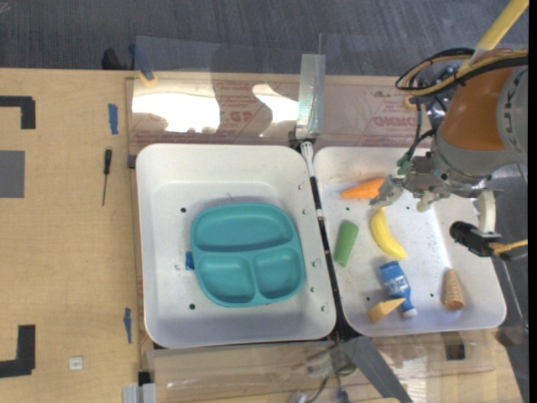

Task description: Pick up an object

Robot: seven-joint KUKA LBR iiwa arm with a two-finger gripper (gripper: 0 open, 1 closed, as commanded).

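Place: a robotics lab or test cell.
Bench [59, 225]: plywood top with black markers and blue tape bits.
Bins [159, 175]: two white trays behind clear shields.
Contents: toy food, teal divided plate [245, 254].
Floor: grey carpet.

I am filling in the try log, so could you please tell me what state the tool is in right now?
Tool: cannot be told; it sits above the right bin, near the carrot and the banana.
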